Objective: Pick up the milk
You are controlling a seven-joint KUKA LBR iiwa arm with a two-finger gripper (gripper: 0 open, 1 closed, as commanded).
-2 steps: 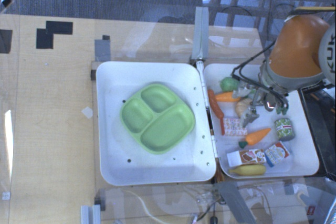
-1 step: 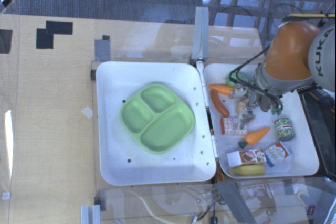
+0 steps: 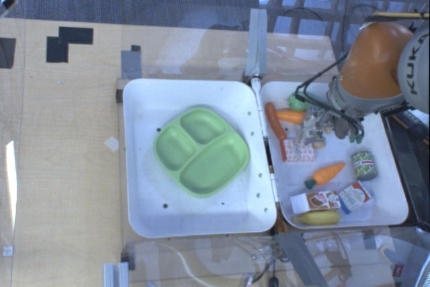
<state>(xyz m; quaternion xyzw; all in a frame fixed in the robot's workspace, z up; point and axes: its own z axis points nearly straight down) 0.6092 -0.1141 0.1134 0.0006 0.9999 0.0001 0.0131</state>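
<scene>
White bin (image 3: 396, 208) on the right held the milk (image 3: 354, 197) at its front edge, and the gripper (image 3: 314, 132) hovered well behind it; its finger state I couldn't tell. Approach step, I'd say: next, swing forward over the carton.

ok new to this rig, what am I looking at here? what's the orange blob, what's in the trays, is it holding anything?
One fixed camera looks down at a slant on a bench with two shallow white bins. The orange and grey blob is the robot arm, reaching in from the right. Its tool hangs over the right bin, and nothing can be seen between its fingers. The left bin holds a green divided plate. The right bin holds toy food: a sausage, two carrots, a small red and white packet, a green can, a banana and two small cartons, one likely the milk it should pick.
</scene>
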